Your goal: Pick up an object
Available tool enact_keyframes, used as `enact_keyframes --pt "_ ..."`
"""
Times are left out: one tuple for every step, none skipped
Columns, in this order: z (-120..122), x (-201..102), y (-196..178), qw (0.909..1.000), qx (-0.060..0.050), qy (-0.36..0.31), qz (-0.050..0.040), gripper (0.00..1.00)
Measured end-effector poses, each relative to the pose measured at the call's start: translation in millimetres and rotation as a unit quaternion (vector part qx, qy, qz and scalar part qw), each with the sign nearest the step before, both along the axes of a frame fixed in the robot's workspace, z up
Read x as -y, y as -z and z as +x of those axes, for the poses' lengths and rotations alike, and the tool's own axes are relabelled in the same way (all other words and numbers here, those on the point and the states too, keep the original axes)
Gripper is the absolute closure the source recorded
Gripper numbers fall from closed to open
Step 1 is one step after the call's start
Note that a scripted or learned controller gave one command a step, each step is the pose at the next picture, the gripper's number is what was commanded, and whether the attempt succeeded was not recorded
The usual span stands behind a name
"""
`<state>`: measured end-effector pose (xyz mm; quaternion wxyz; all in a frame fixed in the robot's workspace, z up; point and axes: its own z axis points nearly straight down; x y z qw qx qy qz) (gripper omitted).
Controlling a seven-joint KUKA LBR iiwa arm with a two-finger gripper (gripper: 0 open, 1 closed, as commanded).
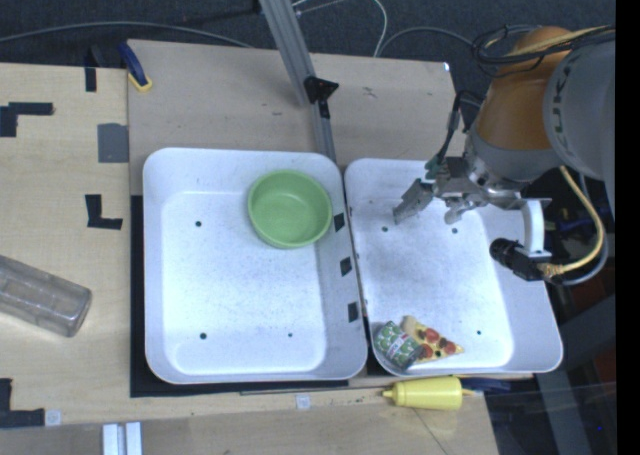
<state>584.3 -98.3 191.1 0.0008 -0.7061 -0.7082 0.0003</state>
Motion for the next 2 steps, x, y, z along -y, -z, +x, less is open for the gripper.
enact_keyframes --pt "0.0 0.1 -0.1 1.0000 0.000 0.000 0.0001 0.00" --pt "5.9 6.2 57.2 1.0000 -0.003 0.001 -0.0008 0.00"
